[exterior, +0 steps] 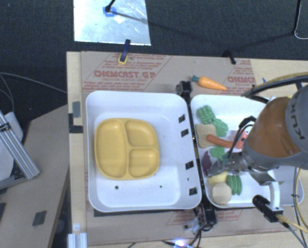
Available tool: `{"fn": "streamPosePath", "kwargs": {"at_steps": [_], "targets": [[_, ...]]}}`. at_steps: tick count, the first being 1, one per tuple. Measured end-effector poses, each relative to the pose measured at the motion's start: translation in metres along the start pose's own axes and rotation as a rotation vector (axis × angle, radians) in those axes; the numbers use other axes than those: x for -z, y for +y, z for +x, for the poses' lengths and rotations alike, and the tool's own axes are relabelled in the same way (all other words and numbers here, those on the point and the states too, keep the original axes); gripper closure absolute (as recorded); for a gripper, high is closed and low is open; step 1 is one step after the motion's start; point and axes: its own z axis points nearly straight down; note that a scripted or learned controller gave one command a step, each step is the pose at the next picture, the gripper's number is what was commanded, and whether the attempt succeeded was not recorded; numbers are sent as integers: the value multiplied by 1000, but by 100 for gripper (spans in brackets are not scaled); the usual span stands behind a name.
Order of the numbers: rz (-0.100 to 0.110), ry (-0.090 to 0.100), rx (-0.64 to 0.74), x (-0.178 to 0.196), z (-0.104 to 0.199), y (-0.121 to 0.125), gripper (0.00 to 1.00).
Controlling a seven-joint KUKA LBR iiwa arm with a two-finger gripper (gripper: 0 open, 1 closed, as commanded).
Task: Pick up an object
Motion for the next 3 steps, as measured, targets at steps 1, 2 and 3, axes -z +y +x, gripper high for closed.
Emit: {"fn": "streamPosePath", "kwargs": {"at_steps": [1, 2, 3], "targets": [[-4, -9, -8, 1, -97, 0, 0], [-7, 1, 12, 1, -14, 78, 0], [-16, 3, 15, 107, 88, 104, 0]]}}
